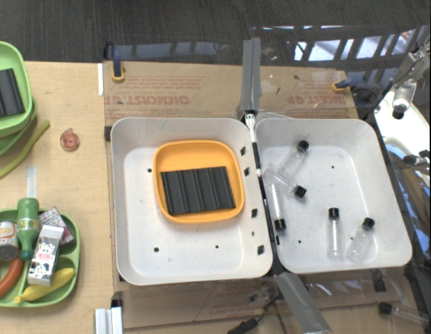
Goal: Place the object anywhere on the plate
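Vial [276, 202] lies along right bin's [382, 158] left wall, cap nearward; tool's opening cannot be told.

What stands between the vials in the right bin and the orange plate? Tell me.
The raised rims where the two bins meet, running between the vials and the orange plate. The plate already carries a black ridged insert. Nothing else visible intervenes.

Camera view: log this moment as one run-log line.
plate: orange, left bin, bears dark ridged insert | vials: five clear, black-capped, lying loose in right bin | on plate: no vial yet
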Robot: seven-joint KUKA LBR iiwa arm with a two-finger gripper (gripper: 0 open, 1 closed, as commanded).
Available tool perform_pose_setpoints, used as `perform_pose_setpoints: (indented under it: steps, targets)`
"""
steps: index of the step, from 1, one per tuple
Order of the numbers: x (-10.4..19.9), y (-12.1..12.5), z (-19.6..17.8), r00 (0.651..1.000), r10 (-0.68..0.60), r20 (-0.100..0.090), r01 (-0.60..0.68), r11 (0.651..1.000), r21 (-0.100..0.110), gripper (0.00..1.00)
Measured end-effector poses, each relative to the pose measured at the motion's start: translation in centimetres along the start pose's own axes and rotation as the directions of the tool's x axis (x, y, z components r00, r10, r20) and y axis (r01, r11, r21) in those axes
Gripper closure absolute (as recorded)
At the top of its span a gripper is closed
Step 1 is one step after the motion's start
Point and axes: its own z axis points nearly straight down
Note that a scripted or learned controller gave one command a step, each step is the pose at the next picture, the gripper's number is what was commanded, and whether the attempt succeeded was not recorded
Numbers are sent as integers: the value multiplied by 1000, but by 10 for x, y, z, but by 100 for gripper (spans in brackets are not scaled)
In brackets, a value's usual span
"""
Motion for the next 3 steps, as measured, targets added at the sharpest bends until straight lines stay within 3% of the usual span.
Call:
perform_pose_setpoints:
  steps: [1, 2, 3]
  targets:
    - [0, 0, 0, 1000, 0, 0, 0, 1000, 0, 0]
    - [0, 0, 57, 920, -393, -2, 393, 920, -1, 0]
    - [3, -9, 57, 734, -679, 1, 679, 734, -2, 0]
